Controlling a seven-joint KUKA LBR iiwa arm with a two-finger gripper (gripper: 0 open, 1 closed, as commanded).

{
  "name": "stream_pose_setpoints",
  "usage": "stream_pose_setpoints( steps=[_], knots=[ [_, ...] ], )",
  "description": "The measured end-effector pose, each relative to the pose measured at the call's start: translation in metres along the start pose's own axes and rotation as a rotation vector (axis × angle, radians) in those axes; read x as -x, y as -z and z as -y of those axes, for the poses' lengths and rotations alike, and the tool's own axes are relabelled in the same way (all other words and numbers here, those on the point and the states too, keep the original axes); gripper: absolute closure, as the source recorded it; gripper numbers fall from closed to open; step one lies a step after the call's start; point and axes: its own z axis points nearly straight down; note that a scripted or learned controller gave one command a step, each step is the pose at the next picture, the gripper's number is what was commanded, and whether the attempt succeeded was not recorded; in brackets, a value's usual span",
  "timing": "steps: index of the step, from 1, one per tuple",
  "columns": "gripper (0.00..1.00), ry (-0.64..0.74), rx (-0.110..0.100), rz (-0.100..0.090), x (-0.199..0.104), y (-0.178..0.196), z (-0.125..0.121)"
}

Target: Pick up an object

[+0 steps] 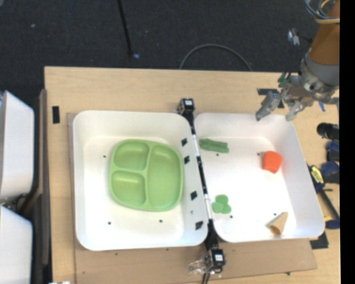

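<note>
Hovering above the far right corner of the right bin (296, 136), the tool (280, 108) is spreading its two fingers wide, with nothing between them. The grey arm (326, 46) with its orange band is reaching in from the upper right, over the tabletop (124, 87).

Right bin, contents lying loose and well apart from one another:
- orange block (271, 161) sitting near the right wall, below the tool and clear of it
- long green piece (213, 145) lying close to the divider (196, 170), toward the far side
- small round green piece (221, 205) resting near the divider, toward the near side
- tan cone-shaped piece (278, 222) lying on its side in the near right corner

Left bin (86, 218): green sectioned tray (147, 174) lying flat about the middle, three compartments facing up.

Both bins are sitting side by side on the wooden tabletop, meeting along the divider with black clips. Black cables (124, 22) are trailing over the dark floor beyond the far edge. White boxes (12, 152) are standing off the left side. Blue and black items (330, 152) are lying at the right edge, too small to tell apart.
</note>
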Motion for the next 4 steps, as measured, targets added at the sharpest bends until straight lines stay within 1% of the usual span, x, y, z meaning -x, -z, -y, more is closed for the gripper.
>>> stream_pose_setpoints(
  steps=[1,2,3,4],
  knots=[
    [0.00,0.004,0.014,0.003,-0.001,0.010,-0.002],
    [0.00,0.007,0.010,0.004,0.002,-0.042,-0.013],
    [0.00,0.004,0.010,0.004,0.003,-0.103,-0.007],
    [0.00,0.006,0.011,0.004,0.004,-0.140,-0.008]
  ],
)
